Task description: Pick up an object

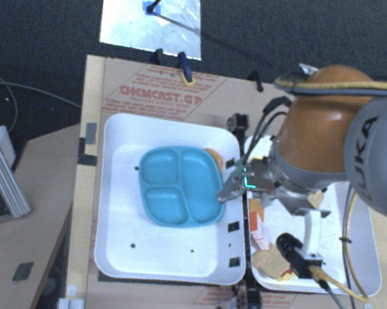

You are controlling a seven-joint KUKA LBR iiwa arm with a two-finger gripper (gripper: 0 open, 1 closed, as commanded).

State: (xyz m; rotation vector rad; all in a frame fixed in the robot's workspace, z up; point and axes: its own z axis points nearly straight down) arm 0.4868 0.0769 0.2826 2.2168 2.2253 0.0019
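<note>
Your claw (231, 188) sits at the centre right of the frame, low at the right edge of the blue tray (178, 186) in the left bin (160, 251); I cannot tell if it grips anything. You seem to be at the grasp step. Next, you must lift and check.

blue tray (178, 185), white bins (116, 242) — grey-orange arm (337, 126)

I see a blue tray (178, 185) with three compartments lying flat, face up and askew, in the left bin (121, 204), toward its right wall.
</note>
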